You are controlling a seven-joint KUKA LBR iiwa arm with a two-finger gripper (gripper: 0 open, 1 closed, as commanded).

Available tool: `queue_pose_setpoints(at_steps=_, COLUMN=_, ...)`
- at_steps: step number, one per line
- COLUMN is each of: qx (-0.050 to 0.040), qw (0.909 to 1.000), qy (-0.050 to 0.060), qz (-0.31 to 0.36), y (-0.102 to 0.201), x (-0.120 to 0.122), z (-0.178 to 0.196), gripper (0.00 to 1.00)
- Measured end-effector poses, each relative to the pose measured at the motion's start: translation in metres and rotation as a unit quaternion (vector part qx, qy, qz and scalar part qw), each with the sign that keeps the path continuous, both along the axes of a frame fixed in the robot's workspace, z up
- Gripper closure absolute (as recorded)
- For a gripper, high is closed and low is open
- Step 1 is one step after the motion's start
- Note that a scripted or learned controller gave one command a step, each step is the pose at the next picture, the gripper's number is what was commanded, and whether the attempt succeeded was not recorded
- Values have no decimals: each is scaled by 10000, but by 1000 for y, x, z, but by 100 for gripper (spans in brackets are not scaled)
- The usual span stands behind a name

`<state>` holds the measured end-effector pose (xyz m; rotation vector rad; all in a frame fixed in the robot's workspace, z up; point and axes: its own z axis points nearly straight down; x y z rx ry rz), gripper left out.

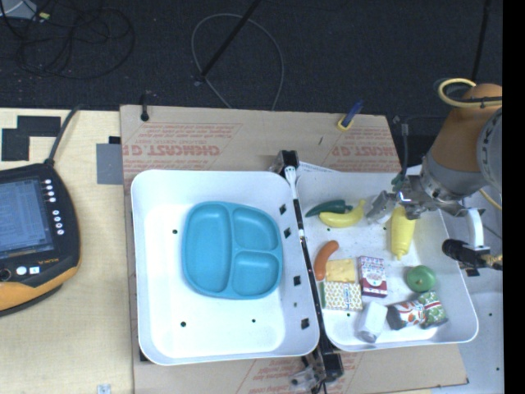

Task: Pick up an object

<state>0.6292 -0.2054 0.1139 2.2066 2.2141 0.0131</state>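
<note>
Gripper (399, 204) sits atop a long yellow corn cob (402, 231).

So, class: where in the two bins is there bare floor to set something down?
Left bin: bare floor all round the blue tray, widest along the front wall. Right bin: crowded; a small patch between the banana and the sausage.
</note>
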Motion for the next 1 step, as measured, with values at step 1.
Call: queue_pose_setpoints(at_steps=1, qx=-6, qw=10000, qy=-14, qz=-1, y=-2, x=-4, z=-2, gripper=0)
